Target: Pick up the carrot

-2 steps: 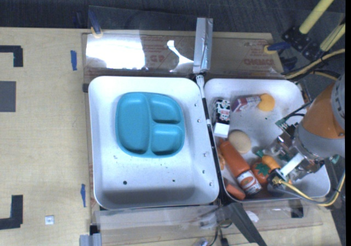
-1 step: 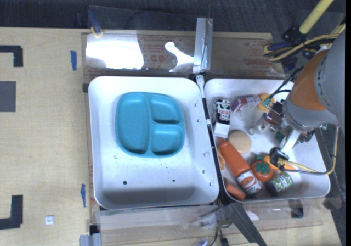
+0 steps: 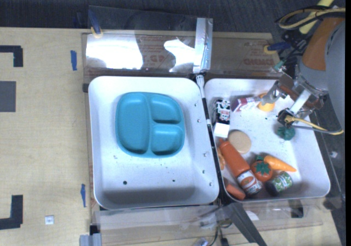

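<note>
The carrot [image 3: 281, 163] is orange and tapered, lying near the front right of the right bin [image 3: 312, 157], its thick end against a red tomato-like toy [image 3: 262, 169]. My gripper [image 3: 281, 92] hangs over the bin's far right part, well behind the carrot and apart from it. It is close to a small yellow-orange item [image 3: 266, 105]. Nothing can be seen held in it.
The right bin also holds a red sauce bottle [image 3: 239, 166], a round beige disc [image 3: 239, 141], a green can [image 3: 279, 183], a cow-patterned carton [image 3: 222, 111], a white cube [image 3: 221, 129], a purple-white packet [image 3: 244, 102] and a teal item [image 3: 286, 133]. A blue divided plate [image 3: 149, 123] lies in the left bin [image 3: 104, 173].
</note>
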Controlling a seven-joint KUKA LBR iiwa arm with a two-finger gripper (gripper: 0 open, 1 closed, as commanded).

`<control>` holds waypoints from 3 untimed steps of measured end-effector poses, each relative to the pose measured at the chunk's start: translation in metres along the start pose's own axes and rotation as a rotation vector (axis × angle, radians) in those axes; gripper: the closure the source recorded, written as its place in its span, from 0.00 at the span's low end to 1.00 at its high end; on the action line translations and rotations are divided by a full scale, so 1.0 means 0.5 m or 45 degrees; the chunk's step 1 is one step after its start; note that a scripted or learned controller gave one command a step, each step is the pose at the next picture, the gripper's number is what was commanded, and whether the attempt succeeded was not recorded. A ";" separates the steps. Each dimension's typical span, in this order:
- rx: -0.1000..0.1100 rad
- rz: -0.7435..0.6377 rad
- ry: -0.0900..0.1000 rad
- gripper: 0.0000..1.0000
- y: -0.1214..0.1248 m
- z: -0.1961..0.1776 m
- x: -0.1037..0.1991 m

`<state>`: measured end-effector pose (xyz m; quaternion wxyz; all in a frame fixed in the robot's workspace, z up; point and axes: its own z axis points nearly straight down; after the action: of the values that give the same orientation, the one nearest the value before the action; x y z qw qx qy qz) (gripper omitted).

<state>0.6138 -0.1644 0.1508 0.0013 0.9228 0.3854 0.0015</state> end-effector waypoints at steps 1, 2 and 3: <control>-0.005 -0.878 -0.001 0.00 0.087 -0.108 0.055; -0.029 -1.076 0.008 0.00 0.139 0.051 0.032; -0.017 -1.354 0.009 0.00 0.149 0.061 0.017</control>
<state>0.6728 -0.2109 0.1207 0.0066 0.5999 0.8000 0.0063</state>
